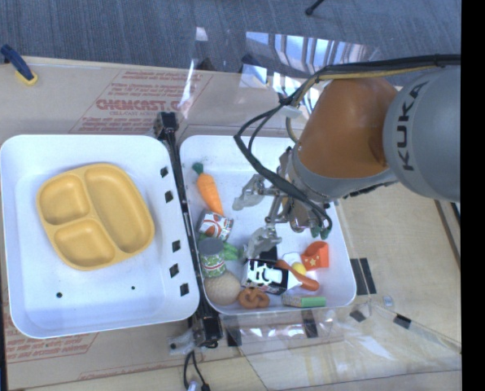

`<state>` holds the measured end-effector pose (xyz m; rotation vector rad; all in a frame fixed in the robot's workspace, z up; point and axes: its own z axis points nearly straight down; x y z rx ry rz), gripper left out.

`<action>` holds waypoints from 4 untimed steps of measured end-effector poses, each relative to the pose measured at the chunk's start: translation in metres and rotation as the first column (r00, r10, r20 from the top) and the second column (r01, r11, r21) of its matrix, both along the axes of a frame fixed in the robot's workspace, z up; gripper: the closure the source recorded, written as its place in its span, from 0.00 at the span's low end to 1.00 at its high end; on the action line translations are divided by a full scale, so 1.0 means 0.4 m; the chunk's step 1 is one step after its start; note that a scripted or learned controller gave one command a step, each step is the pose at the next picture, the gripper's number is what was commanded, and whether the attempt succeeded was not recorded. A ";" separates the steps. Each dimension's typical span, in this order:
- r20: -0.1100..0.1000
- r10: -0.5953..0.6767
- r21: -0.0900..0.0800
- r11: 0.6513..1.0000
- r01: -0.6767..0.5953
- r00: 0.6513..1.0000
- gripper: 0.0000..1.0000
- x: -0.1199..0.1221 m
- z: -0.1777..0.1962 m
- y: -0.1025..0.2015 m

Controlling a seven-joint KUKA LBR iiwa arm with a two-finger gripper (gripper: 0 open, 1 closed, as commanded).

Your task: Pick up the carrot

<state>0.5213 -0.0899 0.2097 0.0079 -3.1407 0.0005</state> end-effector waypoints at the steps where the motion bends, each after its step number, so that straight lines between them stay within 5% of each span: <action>1: 0.018 -0.180 -0.014 0.983 0.181 0.983 0.00 0.029 -0.283 -0.033; 2: 0.013 -0.269 0.004 0.963 0.269 0.963 0.00 0.160 -0.030 0.102; 3: -0.008 -0.363 -0.003 0.932 0.363 0.932 0.00 0.260 -0.292 -0.035; 4: 0.004 -0.353 0.000 0.936 0.353 0.936 1.00 0.271 -0.252 -0.028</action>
